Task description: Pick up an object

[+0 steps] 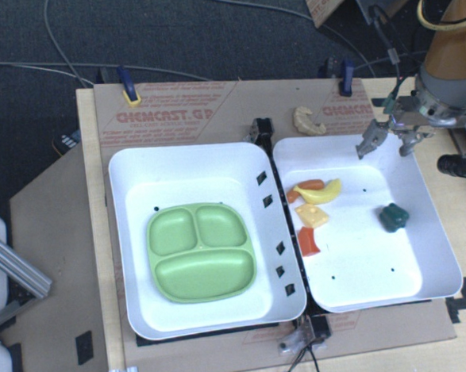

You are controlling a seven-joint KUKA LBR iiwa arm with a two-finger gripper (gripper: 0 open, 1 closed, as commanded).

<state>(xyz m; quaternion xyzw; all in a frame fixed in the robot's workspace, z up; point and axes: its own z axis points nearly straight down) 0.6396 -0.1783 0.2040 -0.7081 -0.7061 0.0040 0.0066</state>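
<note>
Four small objects are lying in the right bin [427,231], any of which could be taken. A dark green lump [394,218] is sitting alone in the right-centre part of that bin, well apart from the others. Near the bin's left wall, an orange piece [305,187] and a yellow banana-shaped piece [324,191] are lying touching each other. Just below them a pale yellow wedge [313,214] is resting, and below that a red-orange block [308,240] is lying close to the left wall.

The gripper [389,143] is hanging over the upper right corner of the right bin, near its back rim. Its two grey fingers [371,141] are standing apart, with nothing between them. It is positioned well apart from every object in the bin. The grey arm with its orange band [451,53] is reaching in from the upper right of the frame.

The left bin [128,228] is holding a light green divided tray [202,251] with three compartments, lying flat in its centre. A row of small black clips [284,249] is running down the seam between the two bins.

Behind the bins, a beige curled object [309,121] is lying on the cardboard sheet [188,109] near the top centre. Two blue clamps [130,91] are gripping the sheet's back edge.
</note>
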